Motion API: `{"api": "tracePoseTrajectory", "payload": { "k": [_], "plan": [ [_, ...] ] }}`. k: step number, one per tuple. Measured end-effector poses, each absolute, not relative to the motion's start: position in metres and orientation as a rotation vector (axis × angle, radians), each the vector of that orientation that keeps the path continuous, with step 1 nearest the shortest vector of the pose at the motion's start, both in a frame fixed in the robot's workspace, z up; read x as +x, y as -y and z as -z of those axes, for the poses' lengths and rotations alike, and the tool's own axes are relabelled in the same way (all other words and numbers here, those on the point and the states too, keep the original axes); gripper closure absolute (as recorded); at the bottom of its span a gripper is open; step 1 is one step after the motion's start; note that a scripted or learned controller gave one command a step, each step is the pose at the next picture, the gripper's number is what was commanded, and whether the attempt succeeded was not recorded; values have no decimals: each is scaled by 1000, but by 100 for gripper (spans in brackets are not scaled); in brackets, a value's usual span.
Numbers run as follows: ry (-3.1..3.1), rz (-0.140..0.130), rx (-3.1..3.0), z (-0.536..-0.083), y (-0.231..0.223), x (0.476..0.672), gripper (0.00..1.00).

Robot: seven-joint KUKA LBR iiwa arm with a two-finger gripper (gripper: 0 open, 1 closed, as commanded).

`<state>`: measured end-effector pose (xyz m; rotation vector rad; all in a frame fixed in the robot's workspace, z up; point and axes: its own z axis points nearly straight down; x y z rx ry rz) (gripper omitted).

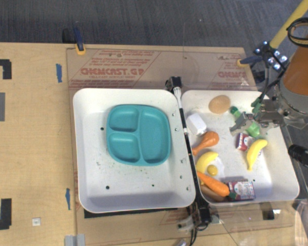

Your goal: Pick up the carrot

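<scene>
I read the gripper (243, 121) hovering over the right bin (290, 186), near its back right part, just beside a green toy (253, 129); finger state I cannot tell. The carrot (213, 183) lies near the front wall, partly under the lemon (207, 162). I would approach aligned across its long axis, clear of the can (239, 189).

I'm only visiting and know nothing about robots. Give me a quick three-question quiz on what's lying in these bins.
1. True or false: the teal plate lies in the bin on the view's left.
2. Which lies closest to the gripper? A) the banana B) the teal plate C) the carrot
3. Fill in: the carrot lies in the bin on the view's ___.
Key: 1 true; 2 A; 3 right.
</scene>
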<state>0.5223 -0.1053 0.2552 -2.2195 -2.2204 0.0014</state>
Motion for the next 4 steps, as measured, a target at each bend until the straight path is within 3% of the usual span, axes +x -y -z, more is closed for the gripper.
{"api": "tracePoseTrajectory", "payload": {
  "k": [1,2,4],
  "plan": [
    [2237,-5,-2195,-182,46,513,0],
    [2284,-5,-2147,-184,38,479,0],
    [2284,-4,-2148,-184,38,479,0]
  ]
}}
